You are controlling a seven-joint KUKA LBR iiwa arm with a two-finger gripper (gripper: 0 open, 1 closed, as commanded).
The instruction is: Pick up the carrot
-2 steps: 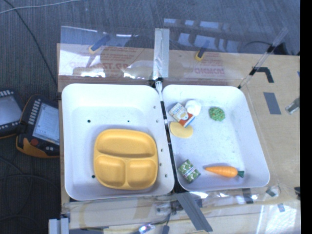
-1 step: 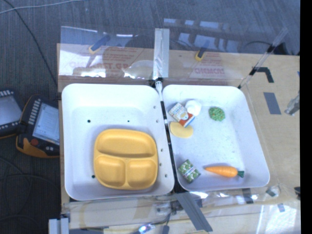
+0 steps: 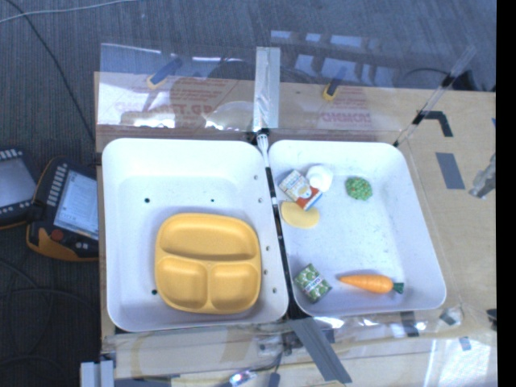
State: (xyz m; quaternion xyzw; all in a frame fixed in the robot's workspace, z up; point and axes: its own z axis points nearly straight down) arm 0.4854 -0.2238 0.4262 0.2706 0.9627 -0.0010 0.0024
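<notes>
Grey arm well apart from carrot

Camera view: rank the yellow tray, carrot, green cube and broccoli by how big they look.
1. yellow tray
2. carrot
3. green cube and broccoli: look alike, left unranked.
</notes>
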